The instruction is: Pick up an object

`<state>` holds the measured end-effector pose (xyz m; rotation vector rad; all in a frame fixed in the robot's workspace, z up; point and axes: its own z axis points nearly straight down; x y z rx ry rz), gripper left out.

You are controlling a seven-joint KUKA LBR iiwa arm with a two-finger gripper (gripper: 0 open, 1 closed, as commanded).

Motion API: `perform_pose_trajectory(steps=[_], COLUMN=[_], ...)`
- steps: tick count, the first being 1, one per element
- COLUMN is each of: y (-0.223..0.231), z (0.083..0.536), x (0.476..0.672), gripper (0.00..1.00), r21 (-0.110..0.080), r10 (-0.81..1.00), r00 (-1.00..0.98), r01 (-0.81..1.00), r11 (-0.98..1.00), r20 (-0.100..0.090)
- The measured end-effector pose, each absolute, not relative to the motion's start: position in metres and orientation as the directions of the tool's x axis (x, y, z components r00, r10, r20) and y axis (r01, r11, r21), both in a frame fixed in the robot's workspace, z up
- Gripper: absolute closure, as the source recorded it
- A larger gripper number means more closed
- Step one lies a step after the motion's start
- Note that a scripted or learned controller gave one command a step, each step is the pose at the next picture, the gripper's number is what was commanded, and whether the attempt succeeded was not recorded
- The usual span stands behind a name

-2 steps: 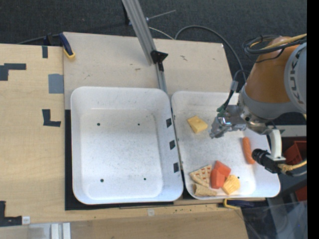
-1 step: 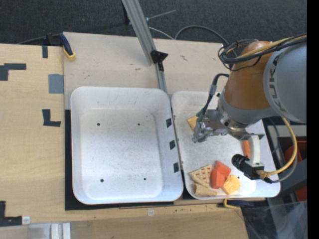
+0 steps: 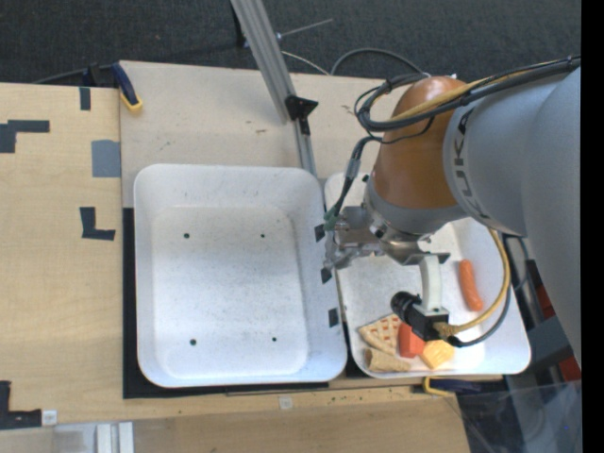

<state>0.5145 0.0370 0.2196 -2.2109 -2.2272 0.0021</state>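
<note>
A: How is the bench (image 3: 217,102) lit?
B: Evenly and brightly from above; soft shadow lies under the arm (image 3: 491,149) toward 6 o'clock.
A: Sharpness?
B: Slightly soft overall, grainy.

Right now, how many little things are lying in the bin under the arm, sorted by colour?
Orange or red: 2, the long orange carrot-shaped piece and the red-orange chunk.
Tan: 2, the tan waffle-patterned piece and the flat tan piece below it.
Yellow: 1, the yellow block.
Total: 5.
</note>
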Motion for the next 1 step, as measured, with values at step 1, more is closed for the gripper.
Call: perform_pose_trajectory(steps=[1], y=[0.0920], z=[0.2128], x=[0.5173], gripper=[1.00], r21=[-0.003], r10=[1.000], r00=[-0.007], r01=[1.000], r11=[0.007], r20=[0.001])
